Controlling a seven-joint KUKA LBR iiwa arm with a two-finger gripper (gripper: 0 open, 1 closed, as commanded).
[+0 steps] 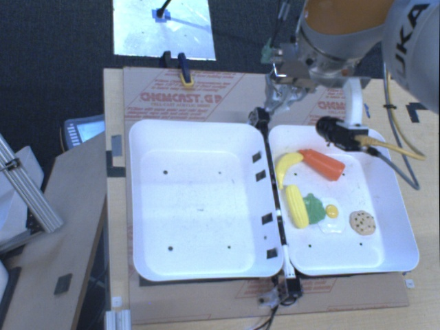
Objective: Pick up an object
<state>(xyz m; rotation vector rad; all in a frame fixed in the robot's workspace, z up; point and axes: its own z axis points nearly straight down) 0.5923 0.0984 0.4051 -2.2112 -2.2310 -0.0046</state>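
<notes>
White plastic, two shallow bins side by side on the surface. Left bin (pixel 199 198) has nothing in it but a few dark dots on its floor. Right bin (pixel 395 249) holds all the candidate objects: a banana (pixel 287 165) at the upper left, an orange carrot (pixel 323 163) just beside it to the right, a corn cob (pixel 296 205) below the banana, a green leafy piece (pixel 314 207) touching the corn, a fried egg (pixel 331 212) next to that, and a cookie (pixel 361 222) furthest right. All of them lie flat on the bin floor, none lifted.

The pincer (pixel 285 96) hangs over the back edge of the bins, near the divider, above and behind the banana. Nothing is seen between its fingers; how wide they stand I cannot tell, the view is too cluttered with cables and metal there. A black part (pixel 337 133) with a yellow cable juts over the back of the right bin.

Progress judgement: pick not done. No object chosen by contact yet. Left to do: come down into the right bin, close on one item, lift it clear. Banana and carrot look nearest.
</notes>
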